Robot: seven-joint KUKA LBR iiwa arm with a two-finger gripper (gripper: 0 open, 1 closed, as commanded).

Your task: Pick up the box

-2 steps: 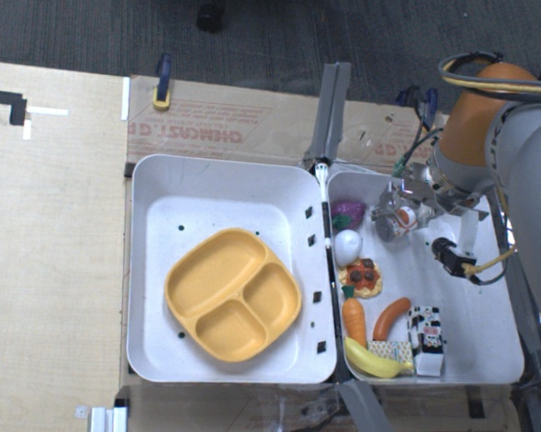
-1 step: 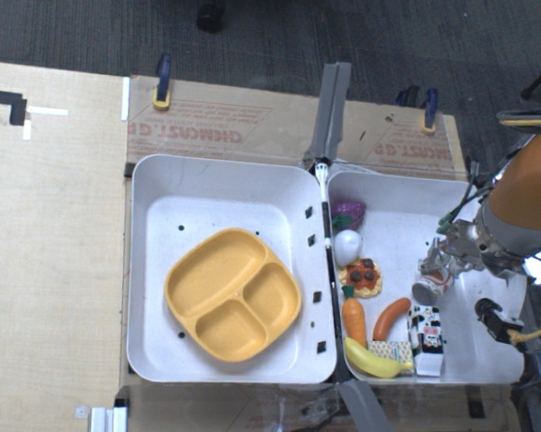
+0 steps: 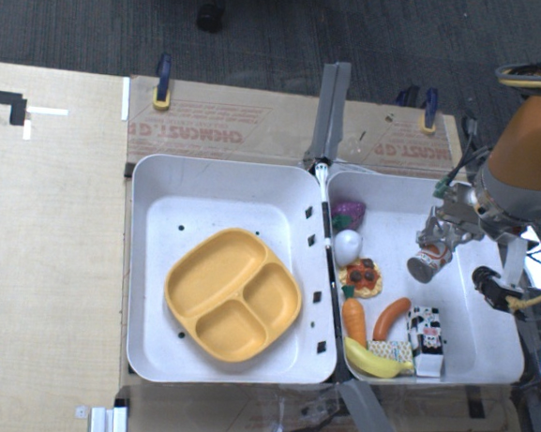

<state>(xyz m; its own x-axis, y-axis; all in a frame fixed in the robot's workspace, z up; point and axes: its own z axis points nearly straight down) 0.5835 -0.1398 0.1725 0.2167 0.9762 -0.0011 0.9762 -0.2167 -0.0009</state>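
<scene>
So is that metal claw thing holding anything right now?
Gripper: cannot be told. It hangs over the right white bin, apart from the black-and-white patterned box.

The scene is lit evenly and brightly from above; the white bins [image 3: 145, 246] are nearly washed out. Soft, short shadows are cast beside the yellow tray [image 3: 233, 295]. Detail is softened by low resolution, and the arm [image 3: 530, 148] is slightly blurred

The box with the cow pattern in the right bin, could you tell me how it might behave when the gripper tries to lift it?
The box looks like stiff carton with flat faces, so it should probably not sag or roll. It lies close against the bin wall, so a finger may struggle to get beside it. It looks small, likely light.
</scene>
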